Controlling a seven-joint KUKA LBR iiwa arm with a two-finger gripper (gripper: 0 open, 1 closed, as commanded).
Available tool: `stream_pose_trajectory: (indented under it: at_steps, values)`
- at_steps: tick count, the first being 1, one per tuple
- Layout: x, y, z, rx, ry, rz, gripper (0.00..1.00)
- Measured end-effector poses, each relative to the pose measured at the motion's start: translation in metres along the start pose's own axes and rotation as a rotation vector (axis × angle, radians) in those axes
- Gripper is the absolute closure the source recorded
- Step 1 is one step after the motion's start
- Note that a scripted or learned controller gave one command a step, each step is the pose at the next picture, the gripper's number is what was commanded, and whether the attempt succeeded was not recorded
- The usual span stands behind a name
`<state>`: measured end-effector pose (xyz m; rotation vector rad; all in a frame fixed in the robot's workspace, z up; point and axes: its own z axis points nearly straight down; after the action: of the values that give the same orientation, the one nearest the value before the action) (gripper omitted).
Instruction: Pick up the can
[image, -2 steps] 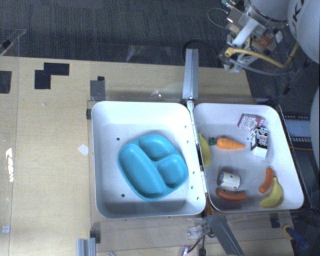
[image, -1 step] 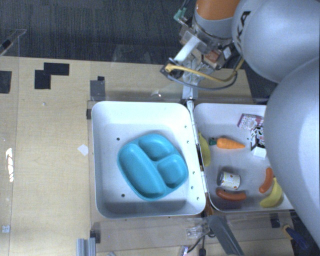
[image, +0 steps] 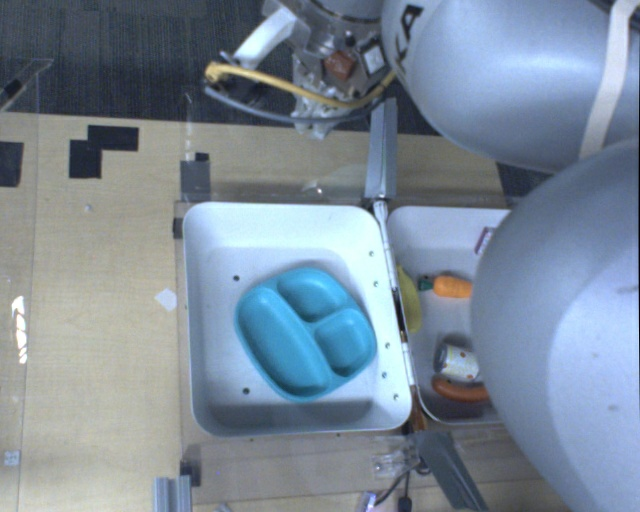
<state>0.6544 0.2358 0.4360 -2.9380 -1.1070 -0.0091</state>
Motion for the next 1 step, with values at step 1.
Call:
stream_pose_trajectory:
  at_steps: [1]
  values:
    - [-0.0001, 0.0021, -0.0119, 0.000, 0.006, 0.002, 1.00]
